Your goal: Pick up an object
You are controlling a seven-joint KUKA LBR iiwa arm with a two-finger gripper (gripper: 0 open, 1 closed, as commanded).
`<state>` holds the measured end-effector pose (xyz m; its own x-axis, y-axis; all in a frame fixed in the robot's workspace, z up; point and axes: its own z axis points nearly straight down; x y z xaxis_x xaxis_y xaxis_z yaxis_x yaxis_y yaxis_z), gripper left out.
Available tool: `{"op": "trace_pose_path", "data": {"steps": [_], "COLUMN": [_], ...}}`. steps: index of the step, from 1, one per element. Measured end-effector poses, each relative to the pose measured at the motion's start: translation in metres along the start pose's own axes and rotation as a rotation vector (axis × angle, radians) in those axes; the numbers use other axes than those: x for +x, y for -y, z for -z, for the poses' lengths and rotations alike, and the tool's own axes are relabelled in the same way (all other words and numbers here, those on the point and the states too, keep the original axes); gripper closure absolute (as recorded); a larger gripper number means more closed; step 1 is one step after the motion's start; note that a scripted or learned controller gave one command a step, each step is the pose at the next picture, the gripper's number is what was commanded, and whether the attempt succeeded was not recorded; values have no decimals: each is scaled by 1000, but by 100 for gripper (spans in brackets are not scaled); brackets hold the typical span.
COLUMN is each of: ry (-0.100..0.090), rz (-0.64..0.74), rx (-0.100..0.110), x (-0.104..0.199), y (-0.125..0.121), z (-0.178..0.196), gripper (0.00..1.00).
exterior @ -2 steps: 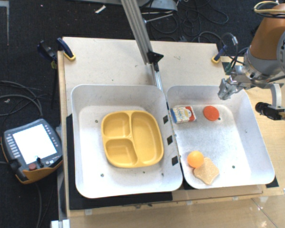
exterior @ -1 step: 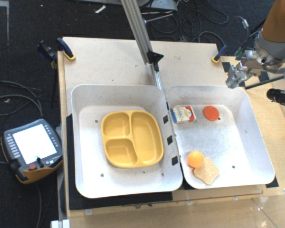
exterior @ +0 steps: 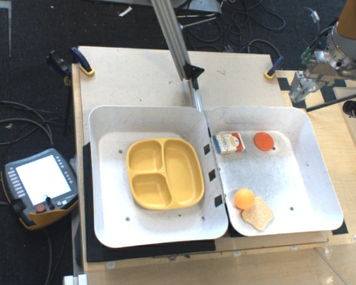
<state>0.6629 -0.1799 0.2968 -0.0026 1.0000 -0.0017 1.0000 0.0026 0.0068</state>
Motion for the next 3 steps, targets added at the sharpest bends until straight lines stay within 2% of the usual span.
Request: {"op": "trace_pose_path", "data": {"steps": [1, 3], "ry": [-3, -4], "rz": [3, 4], "rx": [9, 10], "x": [44, 144], "y": [26, 73], "z": [-16, -47], "gripper": [100, 100]}}
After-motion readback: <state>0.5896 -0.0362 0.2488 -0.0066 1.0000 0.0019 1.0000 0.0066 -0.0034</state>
